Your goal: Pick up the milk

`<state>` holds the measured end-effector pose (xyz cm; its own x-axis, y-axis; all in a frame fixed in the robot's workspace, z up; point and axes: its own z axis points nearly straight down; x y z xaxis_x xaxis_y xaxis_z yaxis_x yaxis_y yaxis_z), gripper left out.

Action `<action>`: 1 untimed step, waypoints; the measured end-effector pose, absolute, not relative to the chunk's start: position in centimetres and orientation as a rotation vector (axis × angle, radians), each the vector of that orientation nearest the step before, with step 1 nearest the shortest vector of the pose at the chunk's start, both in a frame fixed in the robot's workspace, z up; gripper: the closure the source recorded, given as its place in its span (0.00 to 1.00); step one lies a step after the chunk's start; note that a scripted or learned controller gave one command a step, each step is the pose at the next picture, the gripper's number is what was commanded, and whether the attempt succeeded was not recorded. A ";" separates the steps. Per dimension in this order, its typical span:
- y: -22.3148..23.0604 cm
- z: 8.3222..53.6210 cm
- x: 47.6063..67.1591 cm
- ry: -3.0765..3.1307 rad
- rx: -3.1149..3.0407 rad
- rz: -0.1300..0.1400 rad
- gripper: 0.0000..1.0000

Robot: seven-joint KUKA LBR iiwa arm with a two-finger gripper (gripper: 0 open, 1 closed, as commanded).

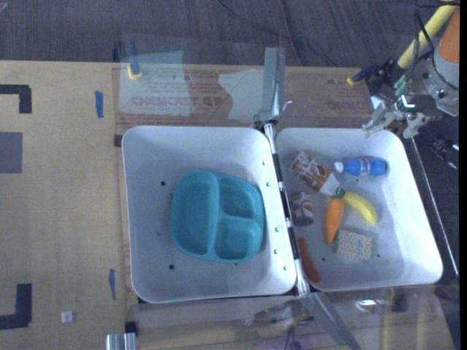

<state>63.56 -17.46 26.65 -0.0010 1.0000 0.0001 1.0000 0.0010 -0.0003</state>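
Your table (58, 195) carries two white bins: the left bin (146, 268) holding a teal divided tray (217, 216), the right bin (416, 254) crowded with toy food. The arm's end effector (398, 117) hangs above that bin's far right corner, holding nothing; whether it is apart or together you cannot tell. The milk, judged to be the small brown-and-white carton (309, 170), lies tilted near the divider, just beside a blue bottle (363, 168) and well apart from the arm. To grasp it well, bring the arm over the carton, align across its narrow sides, and avoid the carrot (333, 219), the banana (362, 207) and the bottle.
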 end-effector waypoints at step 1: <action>-10.9 20.4 66.7 -2.319 -2.119 0.001 0.00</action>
